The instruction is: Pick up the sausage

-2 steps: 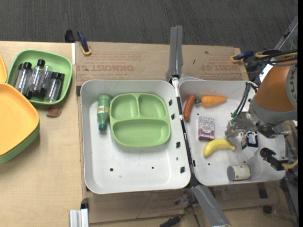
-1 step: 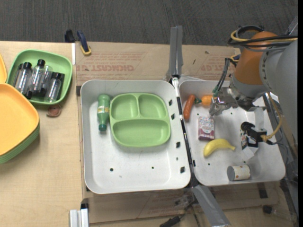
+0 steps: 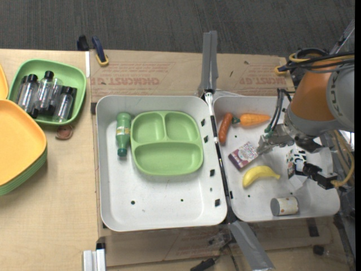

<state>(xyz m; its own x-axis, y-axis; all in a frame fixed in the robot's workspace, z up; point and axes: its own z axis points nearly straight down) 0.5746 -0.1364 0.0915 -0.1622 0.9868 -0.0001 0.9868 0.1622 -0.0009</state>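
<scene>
Sausage, the reddish-orange link (image 3: 224,127), lay at nine o'clock of my gripper (image 3: 269,141); jaw state I couldn't tell; straddling it lengthwise seemed best.

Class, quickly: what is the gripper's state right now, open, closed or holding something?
Gripper: cannot be told; it hangs over the right bin, apart from the sausage.

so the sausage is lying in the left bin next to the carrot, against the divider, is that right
Not quite. The sausage lies in the right bin, not the left one. The camera view shows it beside the carrot, against the divider, as you said.
</scene>
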